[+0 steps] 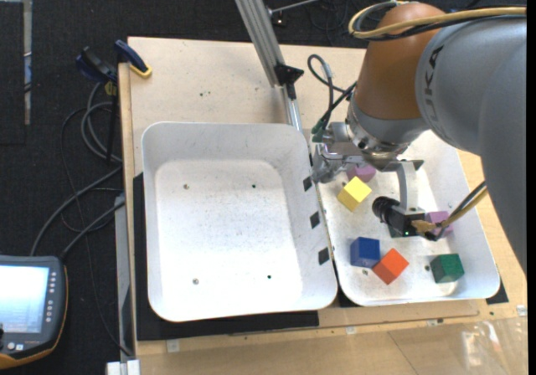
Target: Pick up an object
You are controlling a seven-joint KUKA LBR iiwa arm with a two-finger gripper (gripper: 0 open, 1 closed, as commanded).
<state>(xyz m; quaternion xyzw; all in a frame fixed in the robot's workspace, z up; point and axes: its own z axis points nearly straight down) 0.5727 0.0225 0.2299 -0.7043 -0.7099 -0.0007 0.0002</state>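
Observation:
Several small blocks lie in the right bin (473, 281). A yellow cube (354, 192) sits near its left wall, with a purple block (363, 172) just behind it, partly under the arm. Toward the front are a blue cube (364, 251), an orange cube (390, 266) touching it, and a green cube (446, 268). A second purple block (440, 221) lies at the right, beside a black fitting on the arm. My gripper (345, 161) hangs low over the bin's back left, just above and behind the yellow cube, largely hidden by the wrist.
The left bin (167, 197) adjoins the right one along a shared wall. A slanted metal rod (260, 22) comes down to the bench behind the bins. Cables loop around the wrist. A pendant (29, 306) and clamps lie off the bench at left.

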